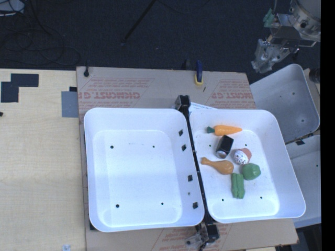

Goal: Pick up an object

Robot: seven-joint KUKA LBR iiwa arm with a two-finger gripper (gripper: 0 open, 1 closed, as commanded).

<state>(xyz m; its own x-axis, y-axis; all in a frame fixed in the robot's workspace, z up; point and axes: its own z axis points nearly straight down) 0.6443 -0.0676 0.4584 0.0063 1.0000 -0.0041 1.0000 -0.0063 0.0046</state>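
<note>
Camera view: gripper (268,54) high at the upper right, outside both bins and well apart from every object; open or closed, impossible to tell.

Candidates clustered in the right bin (291,187): carrot (227,130), black cylinder (225,146), drumstick toy (219,166), green pieces (238,185). Probably best to aim for the carrot, lying a little clear at the far edge. Descend straight and straddle its narrow width.

Left bin (89,166) alongside, on printed cardboard (131,90) over a pale bench (36,166). Dark floor with cables behind.
</note>
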